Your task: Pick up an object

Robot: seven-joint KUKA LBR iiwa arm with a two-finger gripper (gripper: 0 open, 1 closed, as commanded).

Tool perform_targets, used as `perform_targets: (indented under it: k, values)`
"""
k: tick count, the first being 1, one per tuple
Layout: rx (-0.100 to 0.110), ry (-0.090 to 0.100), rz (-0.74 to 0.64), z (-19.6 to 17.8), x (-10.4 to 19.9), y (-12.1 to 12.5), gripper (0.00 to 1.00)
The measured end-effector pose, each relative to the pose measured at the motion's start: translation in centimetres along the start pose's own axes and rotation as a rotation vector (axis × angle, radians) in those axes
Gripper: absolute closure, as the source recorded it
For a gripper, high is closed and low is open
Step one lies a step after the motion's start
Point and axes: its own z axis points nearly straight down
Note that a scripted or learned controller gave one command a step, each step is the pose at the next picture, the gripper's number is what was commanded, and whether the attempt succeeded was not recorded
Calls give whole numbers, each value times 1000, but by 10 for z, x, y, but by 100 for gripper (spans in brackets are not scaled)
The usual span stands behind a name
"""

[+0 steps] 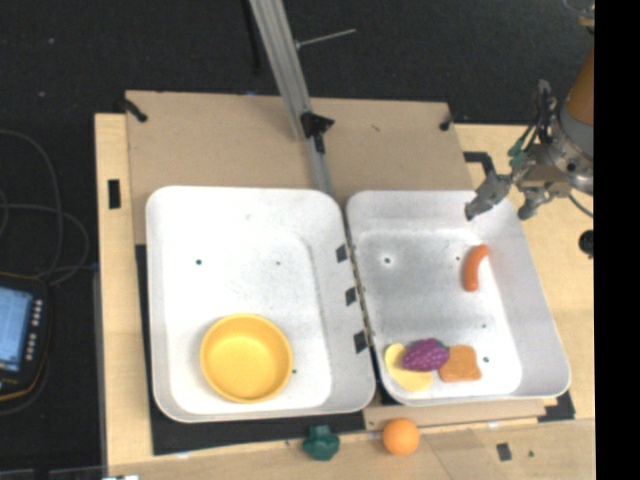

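My fingers (pixel 505 196) hang spread and empty over the right bin's (pixel 520 368) far edge. The carrot (pixel 474 267) nearby looks light, smooth, slippery; I'd pinch its middle.

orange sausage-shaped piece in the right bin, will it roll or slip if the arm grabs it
The orange sausage-shaped piece looks rounded and elongated, so it may roll sideways if nudged. Its smooth-looking surface could slip from a shallow pinch. It lies alone on the right bin floor, so nothing would stop it.
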Motion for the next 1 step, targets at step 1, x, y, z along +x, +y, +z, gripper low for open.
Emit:
perform_targets:
  k: [1]
  values:
    - [0, 0, 0, 0, 0, 0, 0]
